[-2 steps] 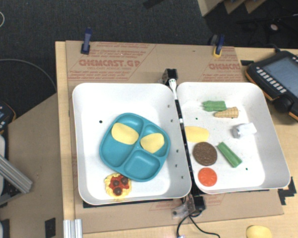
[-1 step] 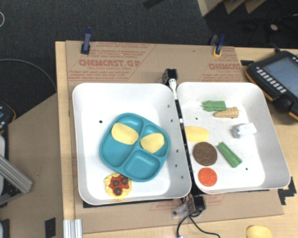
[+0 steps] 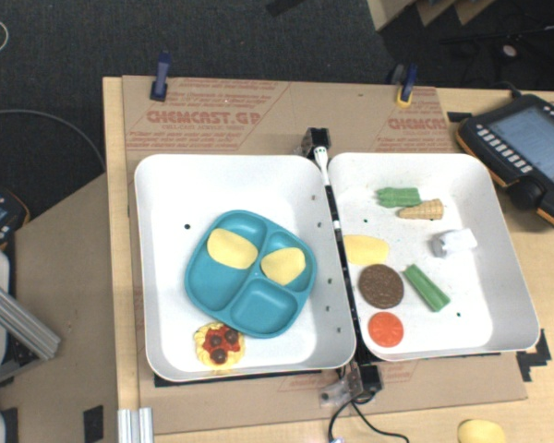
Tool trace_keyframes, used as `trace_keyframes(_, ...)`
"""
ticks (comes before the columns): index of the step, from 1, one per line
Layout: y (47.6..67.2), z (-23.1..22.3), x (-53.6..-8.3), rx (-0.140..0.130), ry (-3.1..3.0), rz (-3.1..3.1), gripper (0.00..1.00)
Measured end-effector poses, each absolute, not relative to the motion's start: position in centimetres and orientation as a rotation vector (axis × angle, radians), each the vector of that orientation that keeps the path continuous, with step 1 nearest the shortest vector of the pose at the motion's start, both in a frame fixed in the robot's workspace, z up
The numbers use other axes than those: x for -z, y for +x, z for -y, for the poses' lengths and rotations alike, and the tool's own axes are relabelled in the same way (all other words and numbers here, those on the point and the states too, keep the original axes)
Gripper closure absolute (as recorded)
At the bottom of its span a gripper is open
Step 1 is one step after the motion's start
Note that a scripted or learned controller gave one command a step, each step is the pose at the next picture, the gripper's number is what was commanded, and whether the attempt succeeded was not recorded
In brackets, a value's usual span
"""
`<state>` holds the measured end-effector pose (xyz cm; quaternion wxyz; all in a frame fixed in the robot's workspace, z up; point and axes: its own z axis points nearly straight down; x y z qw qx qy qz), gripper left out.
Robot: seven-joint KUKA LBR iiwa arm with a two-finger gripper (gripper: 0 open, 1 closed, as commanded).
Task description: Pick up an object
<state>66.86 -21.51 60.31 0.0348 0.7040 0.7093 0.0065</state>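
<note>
View: camera view, looking down on my table (image 3: 535, 377) at a slant
End effector: I cannot tell whether it is apart or together
Left bin (image 3: 157, 247): holds a blue divided plate (image 3: 249, 293), set a little toward the front
Plate, back compartments: a yellow oval piece (image 3: 231, 247) lies in the left one, a second yellow piece (image 3: 283, 265) in the right one; the two are apart, with the plate's ridge between them
Plate, front compartment: I see only bare blue
Small pizza toy (image 3: 219, 343): yellow with dark red spots, on the bin floor just beside the plate's front-left edge, near the bin's front wall
Right bin (image 3: 499, 247): seven loose things I could pick, all lying flat and spread out
Back of right bin: a green piece (image 3: 398, 197) with a tan cone (image 3: 421, 211) just beside it
Right of middle: a small pale block (image 3: 453, 242); too blurred to name, perhaps a white cube
Left side: a yellow wedge (image 3: 365, 249) near the bin's left wall, a brown round disc (image 3: 381, 285) just in front of it
Middle: a green stick (image 3: 427, 287) lying at a slant, just beside the brown disc
Front left: an orange-red disc (image 3: 385, 329) near the front wall
Under the bins: a cardboard sheet (image 3: 212, 118) with red printing, clamped at the back by a blue clamp (image 3: 160, 77) and a second clamp (image 3: 406, 86)
Right table edge: a dark handheld pendant (image 3: 522, 146), well apart from the bins' contents
</note>
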Motion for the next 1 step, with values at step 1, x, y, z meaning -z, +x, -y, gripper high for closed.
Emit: trace_keyframes(1,66.89,21.47,-61.45,-0.022,2.158,-2.176,1.0)
